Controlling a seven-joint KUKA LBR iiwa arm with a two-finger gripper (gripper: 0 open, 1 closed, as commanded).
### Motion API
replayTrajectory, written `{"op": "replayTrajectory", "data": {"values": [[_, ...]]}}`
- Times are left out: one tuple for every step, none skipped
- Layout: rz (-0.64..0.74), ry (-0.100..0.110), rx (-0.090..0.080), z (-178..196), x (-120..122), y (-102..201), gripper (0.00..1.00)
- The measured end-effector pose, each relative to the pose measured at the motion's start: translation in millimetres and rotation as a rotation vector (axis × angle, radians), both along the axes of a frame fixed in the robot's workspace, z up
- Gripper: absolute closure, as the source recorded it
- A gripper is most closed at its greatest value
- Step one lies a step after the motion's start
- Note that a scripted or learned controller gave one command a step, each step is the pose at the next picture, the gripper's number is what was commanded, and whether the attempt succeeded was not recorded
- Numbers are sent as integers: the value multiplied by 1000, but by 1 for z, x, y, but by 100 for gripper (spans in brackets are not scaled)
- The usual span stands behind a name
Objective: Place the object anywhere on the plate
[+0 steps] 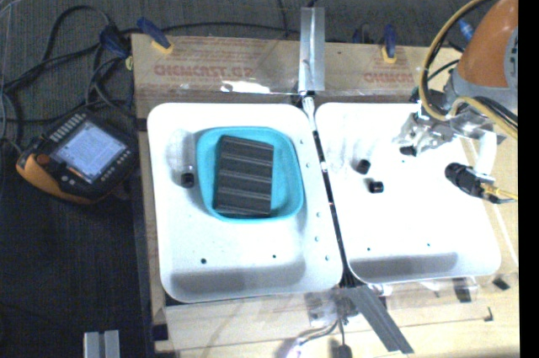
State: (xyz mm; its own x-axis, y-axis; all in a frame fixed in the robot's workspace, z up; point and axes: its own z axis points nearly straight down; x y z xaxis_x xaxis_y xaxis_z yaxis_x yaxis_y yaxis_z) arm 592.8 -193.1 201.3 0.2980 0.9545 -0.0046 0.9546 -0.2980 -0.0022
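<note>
One dark ribbed block [244, 176] is lying flat on the turquoise plate [290, 179] in the left bin [236, 272]; you are looking at something stiff, likely light (grooves aiding grip), best pinched across its long sides. Gripper [418, 137] is hovering at three o'clock, its opening impossible to judge
</note>
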Motion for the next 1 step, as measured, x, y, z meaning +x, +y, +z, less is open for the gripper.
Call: {"op": "replayTrajectory", "data": {"values": [[0, -1, 0, 0, 0, 0, 0]]}}
